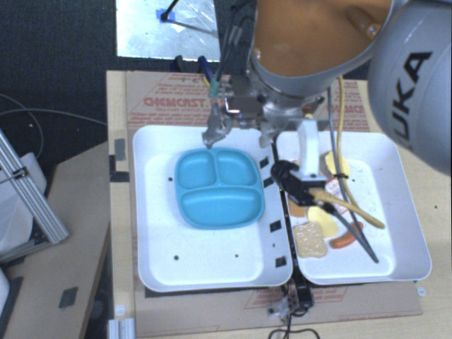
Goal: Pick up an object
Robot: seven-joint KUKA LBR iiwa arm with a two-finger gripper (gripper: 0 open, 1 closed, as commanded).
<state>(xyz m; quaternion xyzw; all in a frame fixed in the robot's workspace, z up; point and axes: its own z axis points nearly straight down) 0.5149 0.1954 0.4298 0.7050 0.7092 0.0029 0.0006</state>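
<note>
You've got nothing lifted yet — the gripper (236, 134) hangs at the twelve o'clock rim of the blue plate (218, 188) in the left bin (159, 260). Whether it's gripping, you cannot tell. The cracker (310, 239) and sausage (342, 241) lie at four o'clock, untouched.

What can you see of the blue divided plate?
The blue plate is a rounded-square tray, seemingly matte plastic, with three compartments: two small at the far side, one long at the near side. It lies flat, right side up, in the left bin, slightly rotated. One fingertip of the gripper hangs over its far rim; contact is unclear.
</note>
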